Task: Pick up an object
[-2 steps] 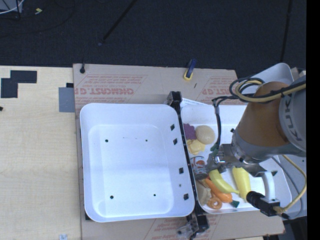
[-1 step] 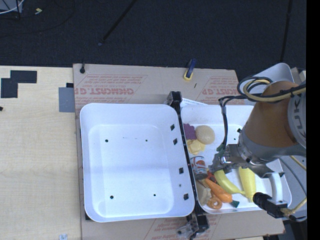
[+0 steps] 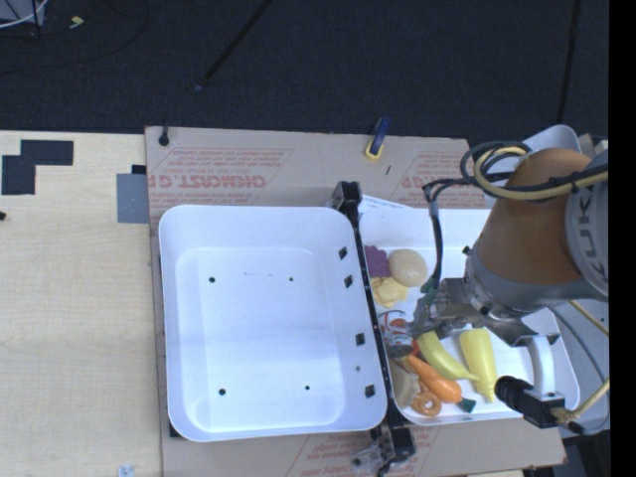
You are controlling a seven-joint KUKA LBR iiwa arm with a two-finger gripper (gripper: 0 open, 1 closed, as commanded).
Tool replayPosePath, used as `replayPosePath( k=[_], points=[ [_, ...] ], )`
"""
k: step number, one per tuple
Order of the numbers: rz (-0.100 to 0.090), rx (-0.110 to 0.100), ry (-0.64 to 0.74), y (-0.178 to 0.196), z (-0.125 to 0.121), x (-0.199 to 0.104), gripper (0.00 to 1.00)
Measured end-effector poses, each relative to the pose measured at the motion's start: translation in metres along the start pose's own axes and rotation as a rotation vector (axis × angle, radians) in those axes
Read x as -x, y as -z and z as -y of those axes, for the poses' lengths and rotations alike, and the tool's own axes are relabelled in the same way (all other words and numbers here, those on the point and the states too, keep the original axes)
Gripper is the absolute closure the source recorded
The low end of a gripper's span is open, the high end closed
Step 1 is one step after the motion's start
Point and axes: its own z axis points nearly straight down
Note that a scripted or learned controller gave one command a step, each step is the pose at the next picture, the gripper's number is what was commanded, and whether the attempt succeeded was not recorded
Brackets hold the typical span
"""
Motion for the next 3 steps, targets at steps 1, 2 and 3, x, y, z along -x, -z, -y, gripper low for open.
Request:
replayPosePath(
  k=[1, 2, 3],
  points=[
    [0.0, 0.0, 0.002, 0.012, 0.0, -0.05, 1.0],
    [0.0, -0.001, 0.002, 0.005, -0.029, -0.097, 1.0],
    [0.0, 0.001, 0.001, 0.042, -0.051, -0.136, 1.0]
  ],
)
